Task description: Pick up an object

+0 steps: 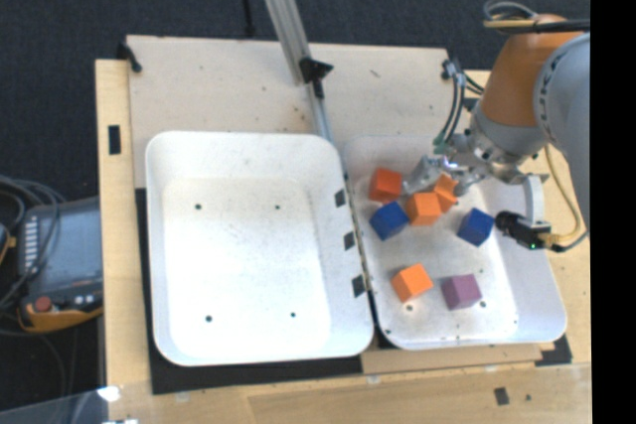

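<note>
No text, label, brand, number or sign can be read on anything here.

The arm (537, 94) runs off the right edge. It hides part of the right bin (537, 313) and its gripper (442, 176) covers part of an orange block (445, 190).

White bins (248, 154) hold orange (411, 281), blue (390, 218) and purple cubes (460, 291).
</note>
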Controlling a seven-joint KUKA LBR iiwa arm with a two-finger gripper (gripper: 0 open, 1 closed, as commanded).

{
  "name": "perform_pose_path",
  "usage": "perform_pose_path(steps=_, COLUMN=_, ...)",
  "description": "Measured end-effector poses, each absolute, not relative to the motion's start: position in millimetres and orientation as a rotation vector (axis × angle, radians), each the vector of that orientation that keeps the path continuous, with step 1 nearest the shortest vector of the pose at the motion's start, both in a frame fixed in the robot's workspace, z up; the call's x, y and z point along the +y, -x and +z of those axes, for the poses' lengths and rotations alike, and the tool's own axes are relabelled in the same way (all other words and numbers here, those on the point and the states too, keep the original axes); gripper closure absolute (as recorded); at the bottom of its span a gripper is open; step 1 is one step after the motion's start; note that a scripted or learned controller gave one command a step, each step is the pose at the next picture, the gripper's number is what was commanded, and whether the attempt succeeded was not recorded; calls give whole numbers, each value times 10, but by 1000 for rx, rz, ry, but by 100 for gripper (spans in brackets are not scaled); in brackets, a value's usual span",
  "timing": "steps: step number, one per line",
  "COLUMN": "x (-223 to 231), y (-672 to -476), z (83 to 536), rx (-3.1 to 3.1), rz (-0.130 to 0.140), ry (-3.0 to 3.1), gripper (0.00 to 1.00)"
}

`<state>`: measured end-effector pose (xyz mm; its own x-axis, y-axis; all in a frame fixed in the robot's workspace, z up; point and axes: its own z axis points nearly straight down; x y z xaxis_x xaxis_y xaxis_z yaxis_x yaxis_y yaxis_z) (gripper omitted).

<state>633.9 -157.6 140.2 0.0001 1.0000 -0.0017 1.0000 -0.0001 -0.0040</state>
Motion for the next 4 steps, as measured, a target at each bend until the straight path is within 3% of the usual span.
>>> perform_pose_path(steps=1, x=-1601, y=-6403, z=1291, rx=-2234, rz=-16, ry=2238, gripper=0)
perform_pose_path(steps=2, x=-1617, y=-6415, z=1395, rx=-2236, rz=-19, ry=2244, gripper=100)
perform_pose_path(steps=4, x=-1550, y=-6459, z=2538, rx=-2232, rz=-7, ry=2221, gripper=100)
